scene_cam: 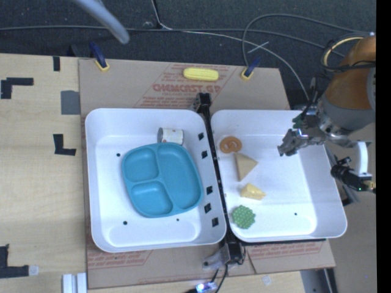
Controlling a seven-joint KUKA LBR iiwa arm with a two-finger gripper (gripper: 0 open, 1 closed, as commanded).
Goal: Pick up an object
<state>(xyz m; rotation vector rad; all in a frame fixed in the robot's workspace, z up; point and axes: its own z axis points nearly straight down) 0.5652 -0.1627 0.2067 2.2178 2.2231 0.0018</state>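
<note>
While our gripper [292,144] hangs over the right bin's [317,182] far right side, grip state unclear, the food pieces lie to its left: nearest, we judge, the tan wedge [245,165], beside the bin divider.

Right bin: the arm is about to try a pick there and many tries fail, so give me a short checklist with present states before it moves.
1. Tool over the right bin, near its right wall: ok.
2. Nothing seen between its tips: ok.
3. Open or shut: cannot tell.
4. Targets lying apart: pretzel, tan wedge, yellow piece, green ball: ok.
5. Tool above a target: not ok; all lie toward the bin's left.
</note>
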